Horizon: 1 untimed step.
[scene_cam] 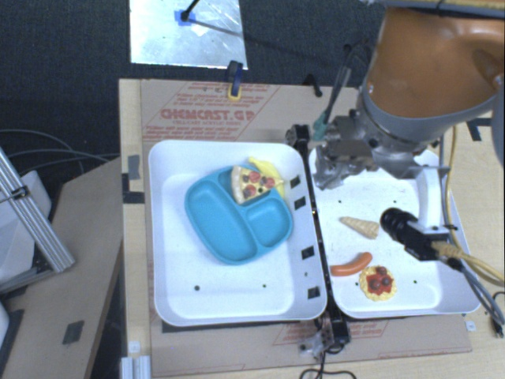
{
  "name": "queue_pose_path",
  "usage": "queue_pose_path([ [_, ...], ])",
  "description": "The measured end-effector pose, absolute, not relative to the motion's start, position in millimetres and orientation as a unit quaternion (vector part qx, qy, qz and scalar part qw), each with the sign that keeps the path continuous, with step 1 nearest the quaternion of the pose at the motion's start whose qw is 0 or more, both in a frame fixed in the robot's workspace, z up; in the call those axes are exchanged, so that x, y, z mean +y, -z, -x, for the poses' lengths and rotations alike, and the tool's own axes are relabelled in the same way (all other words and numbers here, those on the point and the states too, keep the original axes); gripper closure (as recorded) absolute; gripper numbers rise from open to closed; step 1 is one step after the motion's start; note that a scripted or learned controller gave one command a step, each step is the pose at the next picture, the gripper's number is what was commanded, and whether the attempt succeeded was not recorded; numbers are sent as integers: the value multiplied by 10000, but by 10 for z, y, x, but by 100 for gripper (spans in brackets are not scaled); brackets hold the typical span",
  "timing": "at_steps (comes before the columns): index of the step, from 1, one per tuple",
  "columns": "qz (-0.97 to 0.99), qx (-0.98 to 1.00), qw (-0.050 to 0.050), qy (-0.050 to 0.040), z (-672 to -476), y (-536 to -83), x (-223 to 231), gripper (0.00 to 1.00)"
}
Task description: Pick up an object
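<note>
No single object is fixed by the task, so the loose pieces in the right bin (426, 302) are taken as the candidates: a cone-shaped piece (360, 227) near the bin's middle, a sausage (350, 264) lower down toward the divider, and a small round pizza (377, 283) just beside the sausage on its right. All three are seen lying flat on the bin floor, none touching the wall. The gripper (331, 168) is found over the upper left corner of the same bin, close to the divider, and nothing is observed between its fingers; whether they are parted or closed cannot be told, as the wrist housing masks them. For the pick to be made well, it is judged that the cone, the nearest piece and well apart from the others, should be approached from straight above and taken across its narrow width. The sausage and pizza lie close together, and a descent on either is considered liable to disturb the other. A black cylindrical fitting (406, 231) with its cable is noted just right of the cone and may crowd the approach. In the left bin (177, 290) a blue divided plate (237, 219) is recorded, bearing a pizza slice (252, 183) and a yellow piece (267, 166) at its upper edge.
</note>
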<state>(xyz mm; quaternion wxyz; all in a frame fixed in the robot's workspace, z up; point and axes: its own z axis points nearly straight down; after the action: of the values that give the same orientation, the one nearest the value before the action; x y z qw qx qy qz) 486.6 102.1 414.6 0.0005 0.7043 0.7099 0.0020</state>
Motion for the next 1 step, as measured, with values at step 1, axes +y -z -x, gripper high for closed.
queue_pose_path([
  [1, -7038, 7104, 7, -33, -4865, -4528, 1612, 100],
])
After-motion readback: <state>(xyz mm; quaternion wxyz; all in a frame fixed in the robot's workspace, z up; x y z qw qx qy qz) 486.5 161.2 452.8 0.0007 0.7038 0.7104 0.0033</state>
